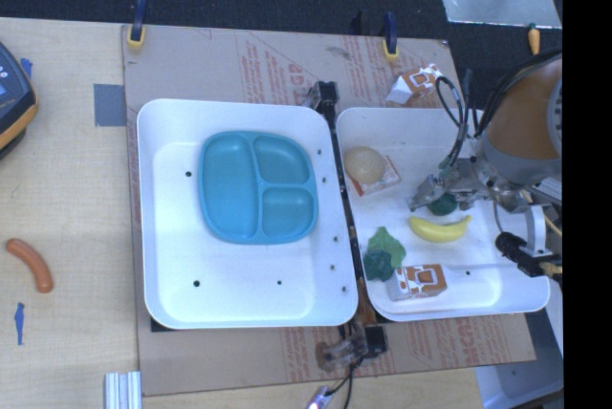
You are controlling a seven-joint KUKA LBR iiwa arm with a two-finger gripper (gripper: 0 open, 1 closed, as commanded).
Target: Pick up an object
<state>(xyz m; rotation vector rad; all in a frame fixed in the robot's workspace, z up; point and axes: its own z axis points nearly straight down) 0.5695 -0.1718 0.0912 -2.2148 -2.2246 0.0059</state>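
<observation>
Juice carton (419,281) at the near rim, banana (440,227) just below the gripper (442,200), which seems pinched on something small and green (443,204), so a thin grip might slip.

Our robot lab bench: clamped cardboard sheet (287,63); two white bins (153,206); toy food; trailing cables (459,111).

Arm: grey, orange band above wrist, entering from right edge, mid-height | Wrist: angled down and leftward, cables looped above it | Gripper (442,198): lowered at right side of scene, pointing left; finger state unclear from this slant
</observation>
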